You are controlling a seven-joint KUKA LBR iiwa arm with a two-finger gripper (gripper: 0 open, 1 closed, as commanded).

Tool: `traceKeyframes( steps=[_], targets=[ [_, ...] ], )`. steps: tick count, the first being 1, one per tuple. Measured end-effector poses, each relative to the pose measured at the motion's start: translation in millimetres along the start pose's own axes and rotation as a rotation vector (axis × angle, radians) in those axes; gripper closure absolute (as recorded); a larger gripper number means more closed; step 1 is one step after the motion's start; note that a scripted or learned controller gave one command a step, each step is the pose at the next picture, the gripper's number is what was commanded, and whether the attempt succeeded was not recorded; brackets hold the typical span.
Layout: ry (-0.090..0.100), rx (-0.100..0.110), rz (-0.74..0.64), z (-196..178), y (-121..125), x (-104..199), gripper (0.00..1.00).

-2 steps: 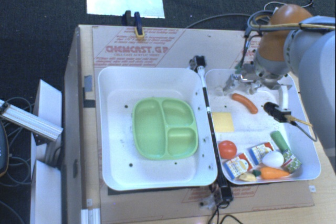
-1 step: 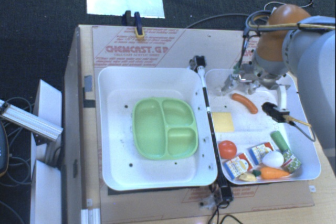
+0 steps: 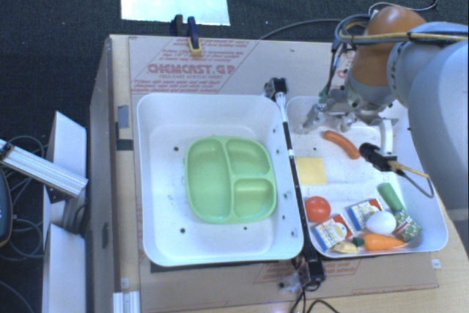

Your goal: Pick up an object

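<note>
My gripper (image 3: 327, 119) hangs low over the far left corner of the right bin (image 3: 438, 229). Just in front of it lies an orange-red sausage (image 3: 341, 144), apart from the gripper. Nearer the front lie a yellow cheese slice (image 3: 311, 171), a red tomato (image 3: 317, 209), two small printed packets (image 3: 332, 231), a white egg (image 3: 381, 222), an orange carrot (image 3: 381, 242) and a green cucumber (image 3: 391, 197). I see nothing held in the gripper.
The left bin (image 3: 157, 179) holds a green divided plate (image 3: 229, 179). A black-and-white rail (image 3: 287, 150) runs between the two bins. The grey arm (image 3: 432, 91) covers the right bin's far right side.
</note>
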State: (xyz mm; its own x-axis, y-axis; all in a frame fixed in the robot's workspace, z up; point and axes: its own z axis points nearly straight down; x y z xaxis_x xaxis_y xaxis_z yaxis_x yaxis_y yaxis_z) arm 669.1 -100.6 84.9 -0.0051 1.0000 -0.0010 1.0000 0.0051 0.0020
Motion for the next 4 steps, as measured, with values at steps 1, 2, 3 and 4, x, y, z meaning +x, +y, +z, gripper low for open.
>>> traceKeyframes(
  steps=[1,2,3,4],
  targets=[
    [-0.001,-0.001,0.004,-1,0,-11,0.00],
    [-0.001,-0.002,0.004,-1,0,-19,0.00],
    [0.001,0.000,0.000,0,0,11,0.00],
    [0.001,-0.001,0.004,0,0,-1,0.00]
  ],
)
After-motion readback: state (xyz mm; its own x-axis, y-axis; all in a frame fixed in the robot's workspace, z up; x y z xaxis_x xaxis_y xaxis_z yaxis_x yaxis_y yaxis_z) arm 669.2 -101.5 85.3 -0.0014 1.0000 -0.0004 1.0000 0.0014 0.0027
